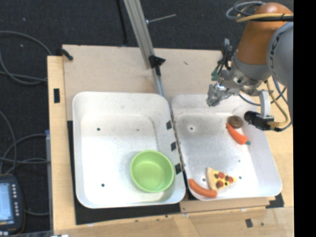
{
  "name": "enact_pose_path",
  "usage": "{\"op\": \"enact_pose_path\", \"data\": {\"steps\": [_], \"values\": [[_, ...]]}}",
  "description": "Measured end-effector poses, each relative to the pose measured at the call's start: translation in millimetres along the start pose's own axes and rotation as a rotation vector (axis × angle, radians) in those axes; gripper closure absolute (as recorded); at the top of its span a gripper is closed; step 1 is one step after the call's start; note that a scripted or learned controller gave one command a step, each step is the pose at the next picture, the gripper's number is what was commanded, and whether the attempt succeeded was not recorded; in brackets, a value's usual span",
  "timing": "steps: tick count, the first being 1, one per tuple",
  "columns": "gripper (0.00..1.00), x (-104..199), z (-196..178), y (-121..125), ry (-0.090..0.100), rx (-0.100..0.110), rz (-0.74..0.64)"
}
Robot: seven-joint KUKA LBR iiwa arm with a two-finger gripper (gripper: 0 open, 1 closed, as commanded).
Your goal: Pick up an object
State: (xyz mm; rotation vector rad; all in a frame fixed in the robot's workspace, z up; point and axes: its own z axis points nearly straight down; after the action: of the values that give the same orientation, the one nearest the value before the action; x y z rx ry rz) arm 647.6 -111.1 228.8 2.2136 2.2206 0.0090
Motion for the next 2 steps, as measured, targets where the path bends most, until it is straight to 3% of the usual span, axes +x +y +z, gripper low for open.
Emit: {"op": "enact_pose_path", "data": {"steps": [1, 2], "values": [[1.0, 0, -4, 1, 0.001, 0.006, -0.001], [1.0, 43, -2, 4, 0.002, 0.008, -0.003]]}}
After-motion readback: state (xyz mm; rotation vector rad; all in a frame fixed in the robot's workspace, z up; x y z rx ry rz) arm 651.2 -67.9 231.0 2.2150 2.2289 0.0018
